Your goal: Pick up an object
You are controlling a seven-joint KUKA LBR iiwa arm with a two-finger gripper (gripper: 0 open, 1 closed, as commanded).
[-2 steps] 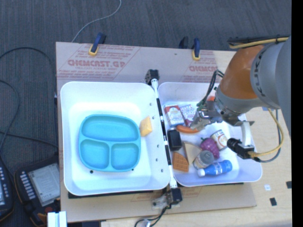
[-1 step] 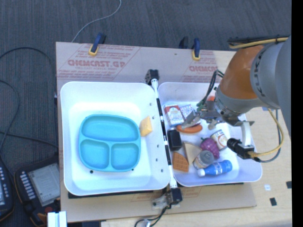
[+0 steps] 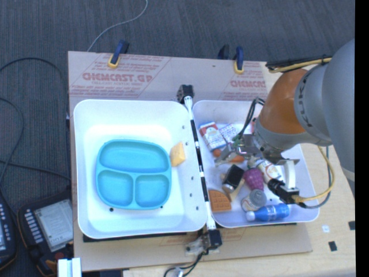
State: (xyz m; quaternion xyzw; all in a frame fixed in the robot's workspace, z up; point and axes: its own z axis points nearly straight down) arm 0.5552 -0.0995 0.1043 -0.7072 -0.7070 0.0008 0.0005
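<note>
My gripper hangs low over the middle of the right bin, its metal fingers among the clutter there. Just below it lie a black box and a magenta object. A red and white packet rests at the bin's upper left. Near the front are a brown waffle-like piece, a round grey can and a blue bottle. Nothing shows clearly between the fingers.
The left bin holds a blue three-compartment plate and a yellow wedge by its right wall. The arm's orange band and grey body cover the right bin's upper right. Clamps hold the cardboard base at the back edge.
</note>
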